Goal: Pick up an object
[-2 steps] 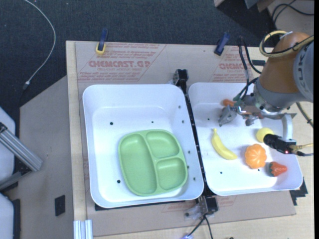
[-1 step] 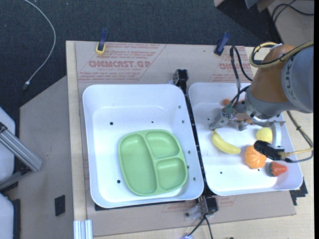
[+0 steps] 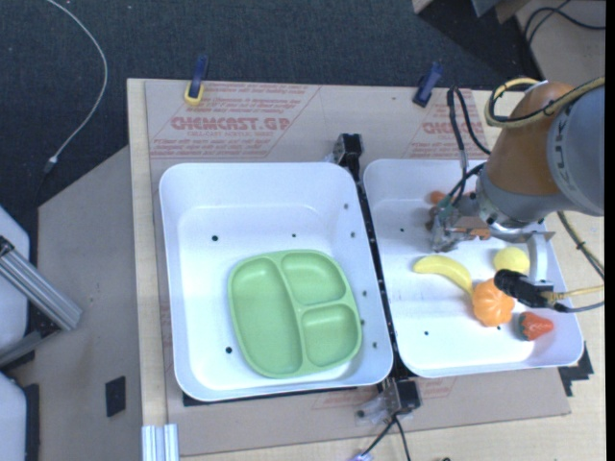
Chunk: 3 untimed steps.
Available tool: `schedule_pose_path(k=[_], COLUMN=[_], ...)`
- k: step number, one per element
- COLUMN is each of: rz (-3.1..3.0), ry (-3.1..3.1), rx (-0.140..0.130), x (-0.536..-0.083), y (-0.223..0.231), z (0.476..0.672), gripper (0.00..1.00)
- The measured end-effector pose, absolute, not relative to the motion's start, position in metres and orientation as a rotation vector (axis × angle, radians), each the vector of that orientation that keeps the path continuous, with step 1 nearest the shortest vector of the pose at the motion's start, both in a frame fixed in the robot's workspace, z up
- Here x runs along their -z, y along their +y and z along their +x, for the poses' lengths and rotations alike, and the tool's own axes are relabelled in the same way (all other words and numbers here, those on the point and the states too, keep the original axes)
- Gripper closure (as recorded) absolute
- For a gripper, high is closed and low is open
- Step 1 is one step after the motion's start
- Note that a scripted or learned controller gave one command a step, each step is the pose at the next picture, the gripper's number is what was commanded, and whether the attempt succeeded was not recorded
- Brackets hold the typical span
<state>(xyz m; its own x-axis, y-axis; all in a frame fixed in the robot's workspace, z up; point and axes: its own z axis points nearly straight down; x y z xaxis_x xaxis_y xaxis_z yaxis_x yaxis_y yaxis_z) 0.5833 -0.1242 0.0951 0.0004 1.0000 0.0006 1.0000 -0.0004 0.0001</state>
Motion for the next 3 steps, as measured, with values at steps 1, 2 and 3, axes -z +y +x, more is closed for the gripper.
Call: schedule_pose_path(k=[1,2,3], rz=[-2.224,-2.223,-2.224], ry=[-2.225,-2.226,-2.228], rx=[0.004,0.005,0.006], x=[-0.138,-0.182,-0.227], y=[-0.121,-0.118,-0.112], z=[0.584,0.584,0.587], gripper=[1.0,1.0,1.0])
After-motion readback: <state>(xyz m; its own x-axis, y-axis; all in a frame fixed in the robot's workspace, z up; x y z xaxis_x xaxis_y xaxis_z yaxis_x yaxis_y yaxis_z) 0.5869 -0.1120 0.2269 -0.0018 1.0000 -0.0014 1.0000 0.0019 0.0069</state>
